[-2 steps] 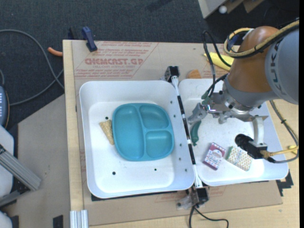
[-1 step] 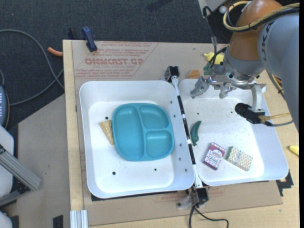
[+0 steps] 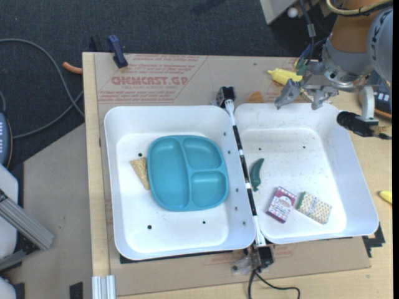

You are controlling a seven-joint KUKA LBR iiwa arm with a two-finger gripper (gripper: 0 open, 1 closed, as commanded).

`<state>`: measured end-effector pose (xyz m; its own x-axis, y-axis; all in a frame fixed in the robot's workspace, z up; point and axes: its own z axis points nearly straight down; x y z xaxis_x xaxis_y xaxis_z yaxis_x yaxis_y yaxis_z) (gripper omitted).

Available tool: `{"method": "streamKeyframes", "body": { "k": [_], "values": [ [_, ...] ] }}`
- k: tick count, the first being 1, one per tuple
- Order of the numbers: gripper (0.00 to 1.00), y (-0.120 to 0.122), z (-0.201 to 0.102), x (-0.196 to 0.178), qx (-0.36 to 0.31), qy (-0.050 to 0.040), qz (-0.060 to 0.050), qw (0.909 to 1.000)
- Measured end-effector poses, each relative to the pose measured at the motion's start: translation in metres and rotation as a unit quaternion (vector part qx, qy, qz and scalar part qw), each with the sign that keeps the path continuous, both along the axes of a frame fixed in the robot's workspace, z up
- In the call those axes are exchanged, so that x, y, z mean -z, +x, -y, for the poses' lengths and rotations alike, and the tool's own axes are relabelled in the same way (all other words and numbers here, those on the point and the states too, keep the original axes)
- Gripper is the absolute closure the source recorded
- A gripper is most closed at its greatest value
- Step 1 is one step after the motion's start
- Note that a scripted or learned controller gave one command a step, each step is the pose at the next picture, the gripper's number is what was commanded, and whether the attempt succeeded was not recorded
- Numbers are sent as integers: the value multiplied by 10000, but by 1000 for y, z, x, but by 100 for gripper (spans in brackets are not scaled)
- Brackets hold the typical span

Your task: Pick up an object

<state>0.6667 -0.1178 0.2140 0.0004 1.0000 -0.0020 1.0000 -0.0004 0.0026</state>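
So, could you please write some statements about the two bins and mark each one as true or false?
1. The teal divided plate lies in the left bin. True.
2. The pincer holds the small pink box. False: it hovers near the far rim of the right bin, with nothing between its fingers, and the box lies in that bin.
3. A dark green piece lies in the right bin near the divider. True.
4. The patterned sponge sits on the plate. False: it lies beside the pink box in the right bin.

Glossy teal plastic tray (image 3: 187, 180), matt white plastic bins (image 3: 118, 167), brown cardboard (image 3: 149, 80).
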Motion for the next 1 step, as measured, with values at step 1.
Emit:
{"method": "streamKeyframes", "body": {
  "k": [1],
  "values": [
    [0,-46,-62,30,-12,15,-23,10000]
  ]
}}
